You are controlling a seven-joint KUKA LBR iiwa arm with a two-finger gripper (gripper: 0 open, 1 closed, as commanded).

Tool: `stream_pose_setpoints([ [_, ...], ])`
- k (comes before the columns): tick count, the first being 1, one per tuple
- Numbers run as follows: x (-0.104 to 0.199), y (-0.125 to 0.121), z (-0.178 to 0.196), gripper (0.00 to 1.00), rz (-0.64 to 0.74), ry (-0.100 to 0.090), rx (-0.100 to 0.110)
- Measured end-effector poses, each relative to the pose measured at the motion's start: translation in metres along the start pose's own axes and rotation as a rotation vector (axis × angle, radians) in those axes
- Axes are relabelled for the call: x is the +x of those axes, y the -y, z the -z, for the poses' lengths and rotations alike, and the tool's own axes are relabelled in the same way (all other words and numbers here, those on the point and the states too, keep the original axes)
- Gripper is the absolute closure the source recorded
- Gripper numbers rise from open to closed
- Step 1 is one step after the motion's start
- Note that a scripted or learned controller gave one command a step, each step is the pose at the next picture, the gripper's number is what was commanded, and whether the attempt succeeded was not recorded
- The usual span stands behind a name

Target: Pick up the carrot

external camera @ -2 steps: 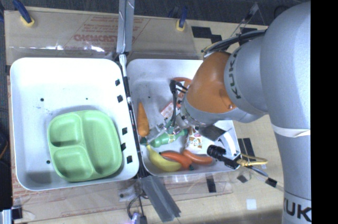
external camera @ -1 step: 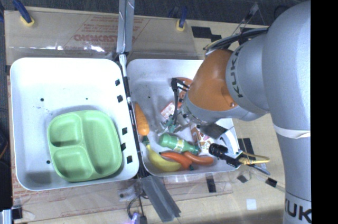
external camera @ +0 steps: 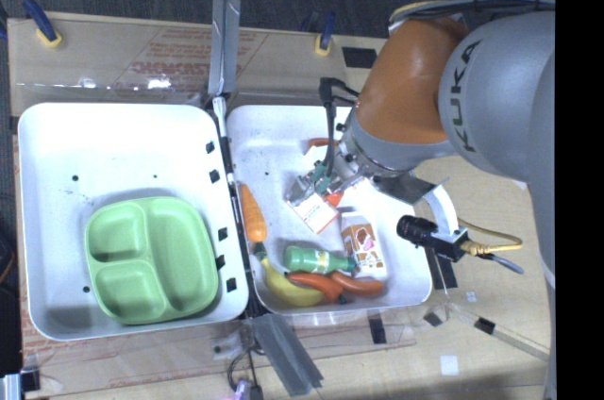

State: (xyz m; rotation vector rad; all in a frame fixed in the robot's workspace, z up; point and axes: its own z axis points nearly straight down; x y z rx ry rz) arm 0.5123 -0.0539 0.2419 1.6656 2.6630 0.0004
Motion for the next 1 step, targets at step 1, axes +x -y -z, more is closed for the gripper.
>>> stream_pose_setpoints([
  [1, 0.0000, 0.0001, -0.0002, 0.00, 0.000, 0.000, 0.000],
])
